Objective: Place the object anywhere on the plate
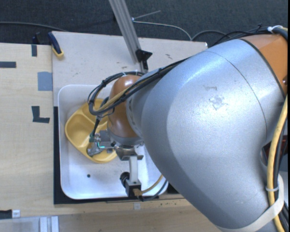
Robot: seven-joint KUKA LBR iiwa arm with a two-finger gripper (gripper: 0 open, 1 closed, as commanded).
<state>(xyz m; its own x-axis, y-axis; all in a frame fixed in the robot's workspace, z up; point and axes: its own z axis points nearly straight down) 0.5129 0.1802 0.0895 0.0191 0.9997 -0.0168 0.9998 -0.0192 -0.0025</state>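
A yellow plate lies in the left part of the white bin. My gripper hangs low over the plate's lower right rim, reaching in from the right under the big grey arm. The wrist and arm hide the plate's right side. A small greenish glint shows at the gripper's tip, and I cannot tell whether it is an object. No separate object is plainly visible on the plate's bare part.
A tiny dark speck lies on the bin floor below the plate. A slanted aluminium bar stands behind the bin. A yellow and blue clamp sits at the bench's back left corner.
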